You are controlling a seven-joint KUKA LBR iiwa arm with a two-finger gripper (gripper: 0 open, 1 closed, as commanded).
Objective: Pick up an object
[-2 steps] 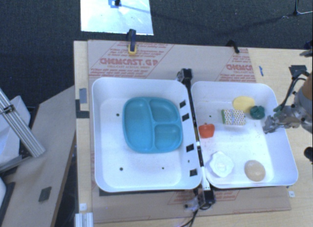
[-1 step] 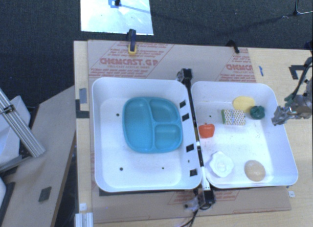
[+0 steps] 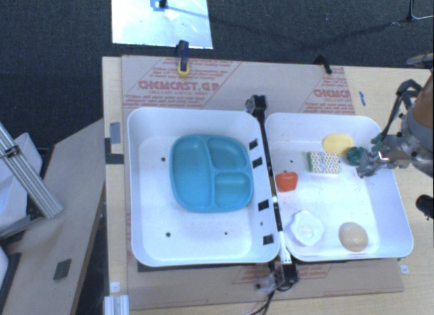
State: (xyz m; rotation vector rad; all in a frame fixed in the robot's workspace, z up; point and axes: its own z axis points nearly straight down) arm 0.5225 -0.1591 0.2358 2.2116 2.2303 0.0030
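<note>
Lying beside pincer (image 3: pixel 367 164), small green object (image 3: pixel 354 154)

bins (image 3: pixel 203 120): glossy white plastic | tray (image 3: pixel 210 172): smooth blue plastic

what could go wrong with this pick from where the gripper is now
The gripper sits by the right bin's far right side, crowded by a green object, a yellow object and a patterned block. Closing here may nudge neighbours instead of catching one. It could also scrape the bin's wall.
</note>
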